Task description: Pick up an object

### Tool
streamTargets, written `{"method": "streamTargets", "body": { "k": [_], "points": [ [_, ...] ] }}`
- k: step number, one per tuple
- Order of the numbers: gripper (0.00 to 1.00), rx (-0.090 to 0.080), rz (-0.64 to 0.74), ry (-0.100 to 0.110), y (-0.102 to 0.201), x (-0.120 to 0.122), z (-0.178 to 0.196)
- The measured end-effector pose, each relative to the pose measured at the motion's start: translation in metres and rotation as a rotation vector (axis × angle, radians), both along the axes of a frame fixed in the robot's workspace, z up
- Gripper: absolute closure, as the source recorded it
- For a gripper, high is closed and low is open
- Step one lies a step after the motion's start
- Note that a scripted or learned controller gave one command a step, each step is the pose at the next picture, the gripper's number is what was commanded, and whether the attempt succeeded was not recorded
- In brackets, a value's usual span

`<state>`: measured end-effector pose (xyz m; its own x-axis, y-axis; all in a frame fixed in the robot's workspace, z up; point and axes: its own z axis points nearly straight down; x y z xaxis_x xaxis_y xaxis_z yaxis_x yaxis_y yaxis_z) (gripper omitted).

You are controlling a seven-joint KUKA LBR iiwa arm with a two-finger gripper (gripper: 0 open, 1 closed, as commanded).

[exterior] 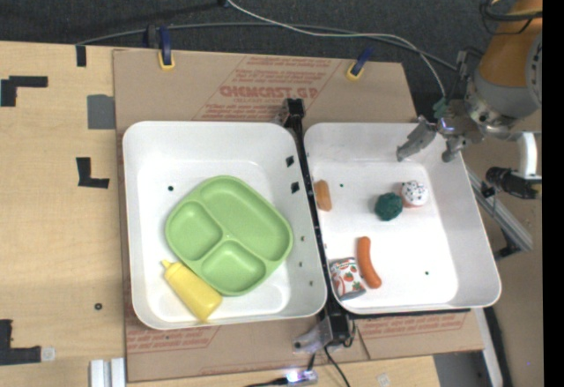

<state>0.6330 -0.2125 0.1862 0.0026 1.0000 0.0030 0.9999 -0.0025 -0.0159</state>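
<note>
White right bin (441, 279) holds your nearest pick: a green ball (388, 206), beside a speckled ball (414, 193). Your tool (434, 144) hovers above them, fingers spread, empty. Centre over the green ball, descend straight, avoiding its neighbour.

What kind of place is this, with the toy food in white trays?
Probably a robotics lab test bench. A robot arm's gripper hangs over two white bins clamped onto cardboard, with toy items like a green plate and yellow bottle for grasping practice.
</note>
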Motion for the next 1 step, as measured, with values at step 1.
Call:
{"method": "streamTargets", "body": {
  "k": [1],
  "points": [
    [0.00, -0.003, 0.004, -0.014, 0.0005, 0.0035, 0.0097]
  ]
}}
